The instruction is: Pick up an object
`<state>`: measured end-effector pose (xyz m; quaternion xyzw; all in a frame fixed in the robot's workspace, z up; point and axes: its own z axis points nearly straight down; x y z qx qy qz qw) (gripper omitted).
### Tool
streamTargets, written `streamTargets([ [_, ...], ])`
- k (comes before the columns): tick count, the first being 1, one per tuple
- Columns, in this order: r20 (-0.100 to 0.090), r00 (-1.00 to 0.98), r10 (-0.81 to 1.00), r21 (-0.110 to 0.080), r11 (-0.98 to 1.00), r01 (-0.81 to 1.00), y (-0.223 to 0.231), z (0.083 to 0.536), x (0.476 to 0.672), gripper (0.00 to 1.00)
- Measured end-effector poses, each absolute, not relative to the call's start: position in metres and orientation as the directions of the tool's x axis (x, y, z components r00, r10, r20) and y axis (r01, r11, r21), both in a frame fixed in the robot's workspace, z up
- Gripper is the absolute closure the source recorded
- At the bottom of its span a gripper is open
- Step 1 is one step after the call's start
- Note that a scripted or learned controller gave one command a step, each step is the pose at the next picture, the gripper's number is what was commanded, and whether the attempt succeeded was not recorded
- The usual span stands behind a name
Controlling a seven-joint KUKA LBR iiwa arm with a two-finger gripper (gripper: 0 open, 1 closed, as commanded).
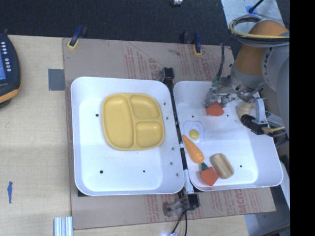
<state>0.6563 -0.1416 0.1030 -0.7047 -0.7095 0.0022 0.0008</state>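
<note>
The hand (220, 96) hangs at the far side of the right bin (246, 181); a small red-orange piece (215, 110) lies just beneath it, touching or nearly so; whether it is gripped, I cannot tell.

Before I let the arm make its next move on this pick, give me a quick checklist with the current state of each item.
1. End effector is over the right bin: ok.
2. A target lies right at it: ok, the red piece sits just below the end effector.
3. Red piece gripped: cannot tell, the fingers are hidden in the clutter of the wrist.
4. Other items are apart from that target: ok, the egg slice, carrot, bread roll and strawberry lie nearer the front of the bin.
5. Left bin stays out of the way: ok, it holds the yellow divided plate.
</note>
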Motion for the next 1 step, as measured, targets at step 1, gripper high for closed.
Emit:
streamTargets([
  [1,0.001,-0.01,1.0,0.005,0.01,1.0,-0.0663,0.1984,0.6493,1.0],
])
